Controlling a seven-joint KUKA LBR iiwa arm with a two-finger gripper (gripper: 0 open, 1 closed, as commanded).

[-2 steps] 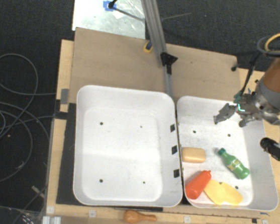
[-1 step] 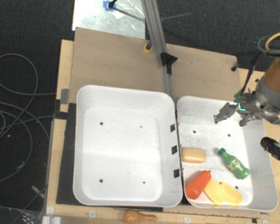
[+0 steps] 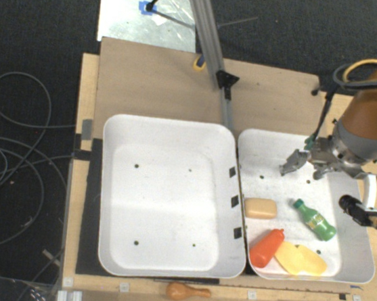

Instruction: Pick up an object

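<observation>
The right bin (image 3: 354,272) holds several objects. A tan soap-like block (image 3: 260,208) lies near its left wall. A green bottle (image 3: 315,220) lies to the block's right, tilted. At the front, a red bottle (image 3: 266,247) lies next to a yellow banana-shaped piece (image 3: 301,260). My gripper (image 3: 303,170) hangs over the back part of the right bin, above and behind the green bottle. It is open, its fingers (image 3: 289,167) are spread, and nothing sits between them.
The left bin (image 3: 106,238) sits beside the right one, joined by black clips. A brown pear-shaped object (image 3: 188,291) lies on the bench in front of the bins. A grey pole (image 3: 212,40) slants in from the back. Cables run along the floor at left.
</observation>
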